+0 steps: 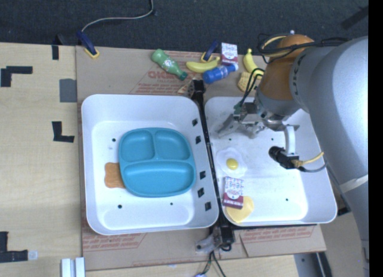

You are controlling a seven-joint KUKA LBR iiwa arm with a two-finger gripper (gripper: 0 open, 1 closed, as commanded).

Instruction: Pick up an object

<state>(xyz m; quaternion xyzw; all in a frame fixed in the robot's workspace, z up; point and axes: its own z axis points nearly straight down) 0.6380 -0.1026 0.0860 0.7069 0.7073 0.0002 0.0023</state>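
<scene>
The gripper (pixel 230 125) hangs low over the back of the right bin (pixel 311 204), near the divider; its metal fingers (pixel 224 127) stand slightly apart with nothing between them. Just in front of it lies a fried egg (pixel 231 163), white with a yellow yolk. Nearer the front edge a small red-and-white carton (pixel 233 191) rests partly on a yellow piece (pixel 240 211). The left bin (pixel 96 150) holds a blue plate (pixel 157 161) with three compartments, which overlaps an orange slice (pixel 112 175) at its left. Behind the bins lie a green bottle (pixel 168 63), a banana (pixel 201 65) and a blue bottle (pixel 216 74).
</scene>
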